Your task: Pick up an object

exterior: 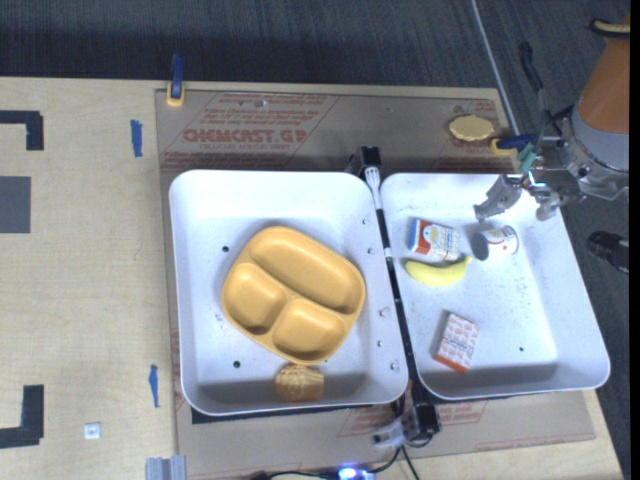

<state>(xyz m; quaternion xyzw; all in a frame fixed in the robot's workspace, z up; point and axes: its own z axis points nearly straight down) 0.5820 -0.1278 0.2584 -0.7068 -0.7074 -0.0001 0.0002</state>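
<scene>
The small white cup [499, 240] with a red mark lies directly beneath the claw [520, 200], in the right bin [575, 318]. The claw's fingers are spread wide and hold nothing. Just to the claw's left, the banana [436, 272] and the milk carton [431, 238] crowd the cup, so a descending finger may strike one and knock the cup aside. Nearer the front, below and left of the claw, lies a red-patterned box [456, 341]. Farther left, the yellow tray [291, 292] and a brown round thing [299, 381] sit in the other bin [195, 268].

Bright even overhead light, soft shadows, slightly soft focus throughout
</scene>
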